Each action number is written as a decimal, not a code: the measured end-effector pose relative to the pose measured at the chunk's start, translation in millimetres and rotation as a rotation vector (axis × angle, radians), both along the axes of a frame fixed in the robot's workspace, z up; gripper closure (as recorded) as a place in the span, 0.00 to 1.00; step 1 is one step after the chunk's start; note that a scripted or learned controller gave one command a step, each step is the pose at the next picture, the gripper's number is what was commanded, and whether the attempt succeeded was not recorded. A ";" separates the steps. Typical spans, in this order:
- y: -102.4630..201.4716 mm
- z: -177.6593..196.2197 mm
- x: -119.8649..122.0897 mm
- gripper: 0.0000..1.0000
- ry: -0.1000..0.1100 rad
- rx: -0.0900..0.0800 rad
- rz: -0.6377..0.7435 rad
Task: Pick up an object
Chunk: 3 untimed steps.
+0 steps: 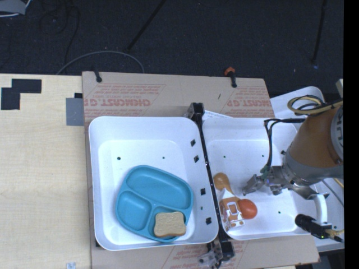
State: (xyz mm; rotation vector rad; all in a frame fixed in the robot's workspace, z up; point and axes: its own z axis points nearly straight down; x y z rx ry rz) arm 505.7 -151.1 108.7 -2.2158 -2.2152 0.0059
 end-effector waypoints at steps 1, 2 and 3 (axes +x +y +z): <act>-2.0 12.6 0.9 1.00 -0.003 -0.001 -0.006; -6.3 62.3 11.1 1.00 -0.011 -0.004 0.001; 1.3 121.0 13.7 1.00 -0.012 -0.004 0.002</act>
